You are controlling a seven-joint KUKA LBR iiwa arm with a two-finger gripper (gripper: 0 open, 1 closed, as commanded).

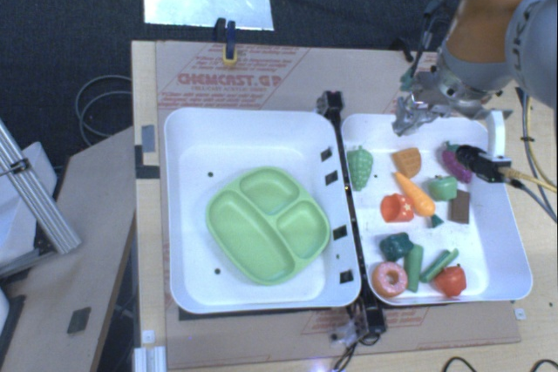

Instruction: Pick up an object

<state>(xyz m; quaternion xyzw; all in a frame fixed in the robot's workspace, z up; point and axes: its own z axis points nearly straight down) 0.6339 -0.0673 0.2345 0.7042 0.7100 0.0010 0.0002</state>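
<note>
Red "CHEMCAST GP" lettering marks the brown protective sheet (pixel 228 74) at twelve o'clock of the left white bin (pixel 187 187); the metal two-finger gripper's (pixel 408 118) state: cannot tell.

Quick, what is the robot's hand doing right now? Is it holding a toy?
Hand: cannot be told whether open or closed. No toy shows in it. It hangs above the far part of the right bin.
</note>
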